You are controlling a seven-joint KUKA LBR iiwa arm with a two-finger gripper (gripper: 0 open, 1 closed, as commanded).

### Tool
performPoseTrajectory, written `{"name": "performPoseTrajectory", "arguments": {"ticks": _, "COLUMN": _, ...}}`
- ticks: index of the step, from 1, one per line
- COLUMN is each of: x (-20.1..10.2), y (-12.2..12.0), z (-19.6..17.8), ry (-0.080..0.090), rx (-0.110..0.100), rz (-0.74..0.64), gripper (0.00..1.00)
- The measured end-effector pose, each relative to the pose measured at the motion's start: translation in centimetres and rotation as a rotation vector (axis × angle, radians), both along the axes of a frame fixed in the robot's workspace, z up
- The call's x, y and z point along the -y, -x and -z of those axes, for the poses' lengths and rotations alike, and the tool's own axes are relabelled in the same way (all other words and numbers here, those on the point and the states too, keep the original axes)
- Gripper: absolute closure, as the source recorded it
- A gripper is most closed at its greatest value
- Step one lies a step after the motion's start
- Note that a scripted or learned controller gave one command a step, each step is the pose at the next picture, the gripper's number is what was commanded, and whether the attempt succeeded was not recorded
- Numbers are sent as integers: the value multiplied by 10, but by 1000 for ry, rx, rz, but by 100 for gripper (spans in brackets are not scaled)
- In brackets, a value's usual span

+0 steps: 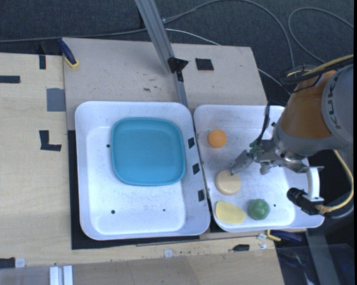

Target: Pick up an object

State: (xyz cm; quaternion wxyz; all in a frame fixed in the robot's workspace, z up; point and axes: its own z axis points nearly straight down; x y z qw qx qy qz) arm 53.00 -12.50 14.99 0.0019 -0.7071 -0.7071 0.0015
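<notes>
My hand (248, 162) is open in the right bin (241, 116), one finger tip just above the cream disc (228, 183). Risk: off-centre close skids the disc toward the yellow piece (229, 212) and green ball (258, 209).

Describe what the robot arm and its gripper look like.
The arm is thick and rounded, grey with a broad orange band above the wrist and dark lettering on the grey shell. The gripper is grey metal with thin fingers. A black cable loops beside it, near a white bracket.
</notes>
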Motion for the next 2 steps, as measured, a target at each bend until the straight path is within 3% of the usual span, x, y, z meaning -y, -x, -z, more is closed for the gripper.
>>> {"name": "performPoseTrajectory", "arguments": {"ticks": 1, "x": 9, "y": 4, "z": 48, "ry": 1, "rx": 7, "rz": 0, "gripper": 0}}
{"name": "performPoseTrajectory", "arguments": {"ticks": 2, "x": 9, "y": 2, "z": 58, "ry": 1, "rx": 10, "rz": -1, "gripper": 0}}
